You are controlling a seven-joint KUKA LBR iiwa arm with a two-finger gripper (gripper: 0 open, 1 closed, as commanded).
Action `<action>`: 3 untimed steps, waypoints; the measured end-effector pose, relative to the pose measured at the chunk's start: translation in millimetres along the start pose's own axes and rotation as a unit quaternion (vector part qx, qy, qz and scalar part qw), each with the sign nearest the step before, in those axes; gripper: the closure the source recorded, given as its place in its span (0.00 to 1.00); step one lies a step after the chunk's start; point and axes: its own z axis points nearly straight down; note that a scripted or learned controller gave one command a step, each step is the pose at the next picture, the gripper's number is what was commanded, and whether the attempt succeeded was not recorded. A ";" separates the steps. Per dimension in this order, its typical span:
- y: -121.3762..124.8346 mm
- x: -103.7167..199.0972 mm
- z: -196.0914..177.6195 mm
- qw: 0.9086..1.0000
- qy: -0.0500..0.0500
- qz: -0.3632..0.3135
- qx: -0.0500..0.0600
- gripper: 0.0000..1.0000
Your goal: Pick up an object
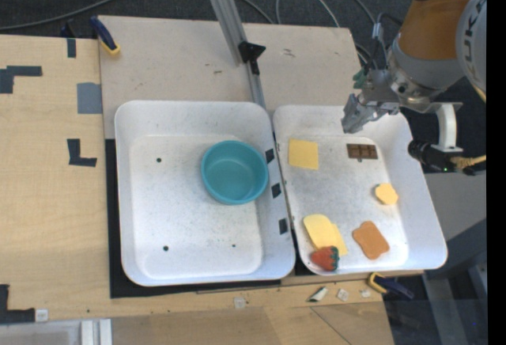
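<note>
The arm (443,19) comes in from the right and its gripper (357,115) hangs over the far edge of the right bin (423,244), with nothing between its fingers as far as I can see; whether they are open or closed I cannot tell. Just below it in that bin lies a small brown chocolate piece (363,152), near the far edge, with a yellow square slice (303,154) toward the far left corner. A small yellow chunk (386,194) sits by the right edge. Along the near edge are a yellow wedge (322,230), a red strawberry (325,259) touching it, and an orange biscuit (370,240). The left bin (142,256) carries a teal bowl (234,171), upright, toward its right edge
</note>
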 end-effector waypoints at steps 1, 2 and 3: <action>-29.8 50.0 12.1 1.000 0.001 -0.002 0.003 1.00; -45.5 100.7 32.4 1.000 0.001 -0.002 0.004 1.00; -66.2 155.7 30.0 1.000 0.001 -0.003 0.004 1.00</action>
